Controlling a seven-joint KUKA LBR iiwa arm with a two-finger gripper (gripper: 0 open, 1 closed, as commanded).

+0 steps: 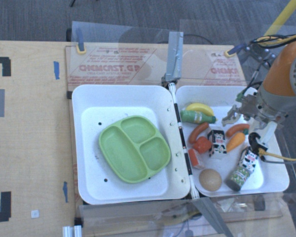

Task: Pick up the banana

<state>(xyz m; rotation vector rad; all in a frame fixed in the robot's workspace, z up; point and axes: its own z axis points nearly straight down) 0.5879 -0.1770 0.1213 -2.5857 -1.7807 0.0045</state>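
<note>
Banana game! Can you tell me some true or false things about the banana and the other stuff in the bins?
1. The banana lies in the right bin. True.
2. The banana sits on the green plate. False: the plate is in the left bin, with no food on it.
3. A green bottle lies right beside the banana. True.
4. The hand holds the banana. False: the hand is apart from it, to its right.

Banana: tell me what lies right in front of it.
A green bottle lies along the near side of the banana and covers its lower edge. Whether they touch cannot be seen.
</note>
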